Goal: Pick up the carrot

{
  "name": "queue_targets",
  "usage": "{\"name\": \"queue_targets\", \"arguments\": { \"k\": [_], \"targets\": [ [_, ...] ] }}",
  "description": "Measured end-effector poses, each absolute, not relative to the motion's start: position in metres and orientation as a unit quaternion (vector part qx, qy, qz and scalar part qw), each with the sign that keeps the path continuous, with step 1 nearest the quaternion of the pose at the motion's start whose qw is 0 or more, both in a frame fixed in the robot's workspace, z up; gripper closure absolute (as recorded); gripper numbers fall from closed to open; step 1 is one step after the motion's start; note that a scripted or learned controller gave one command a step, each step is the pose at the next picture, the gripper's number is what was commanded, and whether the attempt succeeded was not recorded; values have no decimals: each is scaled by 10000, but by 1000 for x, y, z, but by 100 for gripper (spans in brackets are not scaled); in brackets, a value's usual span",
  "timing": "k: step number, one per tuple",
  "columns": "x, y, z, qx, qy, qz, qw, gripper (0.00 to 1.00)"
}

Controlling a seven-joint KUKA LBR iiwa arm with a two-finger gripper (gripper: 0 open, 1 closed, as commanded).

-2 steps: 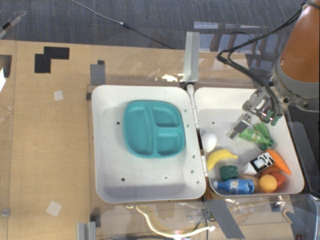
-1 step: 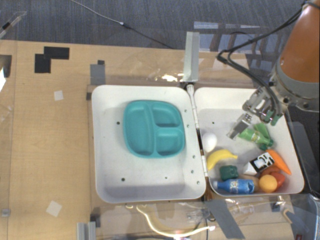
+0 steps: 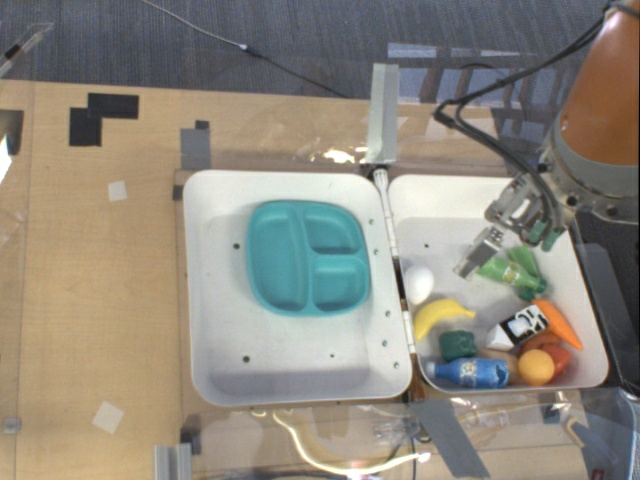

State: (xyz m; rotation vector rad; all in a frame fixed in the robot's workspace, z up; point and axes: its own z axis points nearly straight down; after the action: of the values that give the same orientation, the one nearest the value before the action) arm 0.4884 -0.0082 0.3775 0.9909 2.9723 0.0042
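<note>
The carrot (image 3: 560, 323) lies near the right wall of the right bin (image 3: 440, 213). Its orange body points toward the bin's front right corner, and its green leafy top (image 3: 515, 270) points up and to the left. A small black and white item (image 3: 524, 324) rests against the orange body. My gripper (image 3: 510, 243) hangs over the leafy top with its fingers spread and nothing between them. One grey finger (image 3: 476, 257) reaches down to the left of the leaves. The arm's orange band (image 3: 605, 78) fills the upper right.
The right bin also holds a white egg (image 3: 418, 284), a yellow banana (image 3: 442, 316), a dark green piece (image 3: 458, 344), a blue bottle (image 3: 470, 372) and an orange fruit (image 3: 536, 367). A teal divided plate (image 3: 308, 256) sits in the left bin (image 3: 215, 368).
</note>
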Motion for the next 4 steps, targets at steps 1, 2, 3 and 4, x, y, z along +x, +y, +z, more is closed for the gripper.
{"name": "queue_targets", "arguments": {
  "k": [1,2,3,4],
  "targets": [
    [488,-8,378,3163,9487,13,43,0],
    [488,-8,378,3163,9487,13,43,0],
    [488,-8,378,3163,9487,13,43,0],
    [488,-8,378,3163,9487,13,43,0]
  ]
}}
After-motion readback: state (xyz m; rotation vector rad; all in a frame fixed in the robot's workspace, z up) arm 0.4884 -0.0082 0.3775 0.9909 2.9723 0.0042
